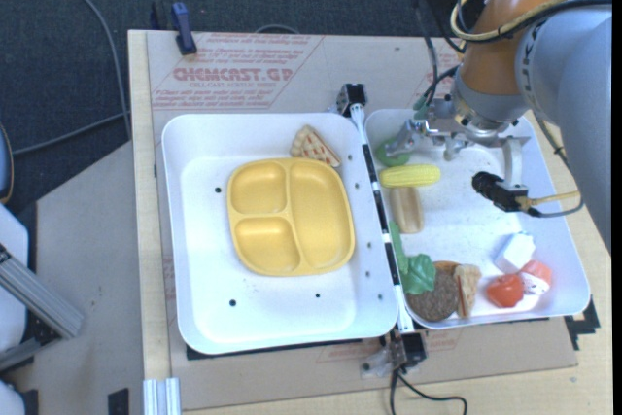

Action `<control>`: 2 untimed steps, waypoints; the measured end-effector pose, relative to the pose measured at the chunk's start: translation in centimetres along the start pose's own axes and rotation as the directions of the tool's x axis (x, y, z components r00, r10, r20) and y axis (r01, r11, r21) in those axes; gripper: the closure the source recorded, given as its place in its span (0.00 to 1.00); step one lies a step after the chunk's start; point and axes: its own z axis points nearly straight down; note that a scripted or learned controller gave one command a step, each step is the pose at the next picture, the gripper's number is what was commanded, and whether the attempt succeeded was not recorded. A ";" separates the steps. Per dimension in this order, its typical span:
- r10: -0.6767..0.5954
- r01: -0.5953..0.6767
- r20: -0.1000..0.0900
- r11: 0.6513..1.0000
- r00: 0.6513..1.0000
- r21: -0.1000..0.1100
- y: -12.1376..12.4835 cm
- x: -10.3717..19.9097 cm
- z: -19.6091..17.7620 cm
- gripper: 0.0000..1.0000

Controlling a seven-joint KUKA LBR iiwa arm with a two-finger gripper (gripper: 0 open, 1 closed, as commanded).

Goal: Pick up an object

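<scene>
My gripper [439, 133] hangs over the far end of the right bin [564, 253], below the orange band of the arm. A small green piece [397, 149] lies just left of it, and a yellow corn cob [410, 176] lies just in front of it. Nearer along the bin's left side are a tan bun [406, 210], a green leafy piece [419, 272], a brown patty [434, 298] and a bread slice [467, 288]. At the near right corner sit a red tomato [505, 291] and a white and blue item [513, 251].
The left bin [194, 238] holds a yellow divided plate [290, 214] and a waffle wedge [314, 147] at its far edge. A black part with a yellow cable [498, 191] hangs over the right bin's middle. A black clamp [352, 97] sits between the bins.
</scene>
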 end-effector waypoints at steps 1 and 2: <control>0.002 -0.002 0.001 1.000 1.000 0.010 -3.7 -0.9 2.1 0.00; 0.002 -0.002 0.000 1.000 1.000 0.010 -5.0 -0.2 2.1 0.00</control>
